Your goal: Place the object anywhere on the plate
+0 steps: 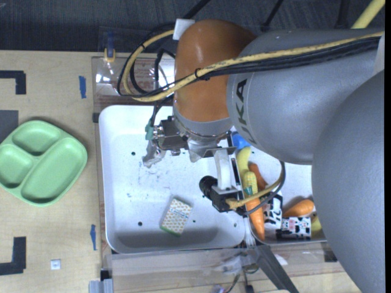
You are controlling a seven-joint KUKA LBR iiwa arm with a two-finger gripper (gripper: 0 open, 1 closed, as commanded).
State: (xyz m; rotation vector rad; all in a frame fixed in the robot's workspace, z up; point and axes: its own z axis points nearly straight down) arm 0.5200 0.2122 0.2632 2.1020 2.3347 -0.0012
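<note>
– Block [177,217], patterned and pale: where does it lie?

– On the floor of the left bin [122,163], near the front wall and tilted off the bin's edges. Nothing touches it, and it is well apart from the plate [55,170].

– And the plate?

– Green, with three compartments, flat on the wooden worktop [49,84] to the left of the bin. All three compartments are bare.

– Where is the hand [151,151]?

– Over the rear left part of the same bin, below the orange band [204,72] of the arm [293,90]. It sits up and to the left of the block, clearly apart from it. Whether it is clenched or released cannot be told at this slant; no object shows in its grip.

– What hangs nearer the block?

– A black fitting [214,191] on the wrist, to the block's upper right and likewise not touching it.

– What does the right bin [298,171] hold?

– A cluster of toy foods, partly hidden by the arm: a yellow corn cob [249,182], an orange carrot [258,221] and a black-and-white piece [296,226] by the front wall. They lie close together; exact contacts cannot be made out.

– Anything else on the worktop?

– Blue tape marks [82,85] by the bin's left edge, and looped cables [140,72] behind the bin, running up along the arm.
</note>
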